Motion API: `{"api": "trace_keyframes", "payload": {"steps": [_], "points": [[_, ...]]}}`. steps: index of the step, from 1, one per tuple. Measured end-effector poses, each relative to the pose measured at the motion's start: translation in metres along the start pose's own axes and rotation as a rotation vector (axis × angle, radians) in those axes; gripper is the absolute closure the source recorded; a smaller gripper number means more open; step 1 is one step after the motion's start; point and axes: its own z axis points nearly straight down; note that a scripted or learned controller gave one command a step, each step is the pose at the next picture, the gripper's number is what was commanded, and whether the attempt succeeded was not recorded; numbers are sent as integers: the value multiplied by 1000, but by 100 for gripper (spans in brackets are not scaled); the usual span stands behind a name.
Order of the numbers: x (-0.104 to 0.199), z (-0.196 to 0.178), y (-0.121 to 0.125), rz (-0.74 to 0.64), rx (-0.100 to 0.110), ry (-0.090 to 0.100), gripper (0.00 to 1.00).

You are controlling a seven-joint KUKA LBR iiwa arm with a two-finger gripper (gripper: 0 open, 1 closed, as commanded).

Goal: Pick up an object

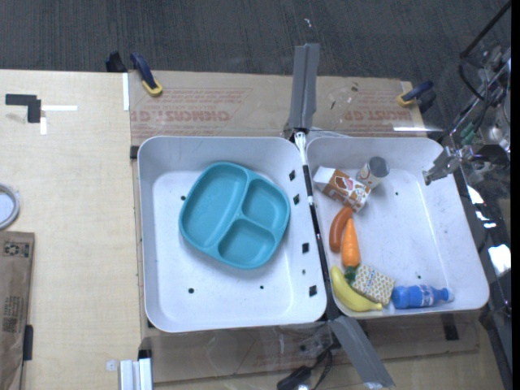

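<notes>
Gripper [435,171] sits at the right bin's [475,242] far right rim, can't tell its state. Nothing picked yet; candidates are in that bin: carrot [350,243], banana [351,292], blue bottle [419,296], carton [344,188]. I'd take the bottle: most clearance, approach across its width. Carrot and banana crowd the divider wall. Left bin [154,242] holds a teal divided plate [234,214]

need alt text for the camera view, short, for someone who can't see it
Two shallow white bins sit side by side on a bench: the left bin holds a teal divided plate, and the right bin holds a small carton, a carrot, a banana, a blue bottle and a few smaller items. The robot's tool hangs over the right bin's far right corner.
</notes>
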Motion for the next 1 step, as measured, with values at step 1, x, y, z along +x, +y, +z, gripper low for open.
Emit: {"api": "trace_keyframes", "payload": {"steps": [1], "points": [[29, 136, -9, -109, 0, 0, 0]]}}
